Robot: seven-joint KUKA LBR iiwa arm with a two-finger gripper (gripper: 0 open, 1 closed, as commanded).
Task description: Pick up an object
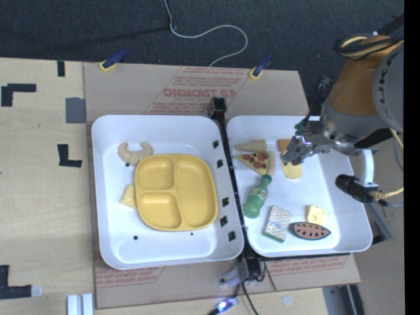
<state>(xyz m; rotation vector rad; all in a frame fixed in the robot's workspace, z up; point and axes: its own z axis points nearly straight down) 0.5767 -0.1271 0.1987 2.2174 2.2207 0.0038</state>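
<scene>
Gripper [295, 151] low in right bin [341, 195], near its far edge, over a yellow block [293, 170]; whether the fingers are parted or clenched, cannot tell. Risk: block slips sideways if only an edge is caught. Pizza slice [254, 158] and orange piece [283, 145] crowd close. Green bottle [257, 197], patterned box [277, 223], watermelon slice [310, 230], cheese cube [316, 214] nearer front. Yellow divided plate [176, 191] in left bin [111, 176].
</scene>
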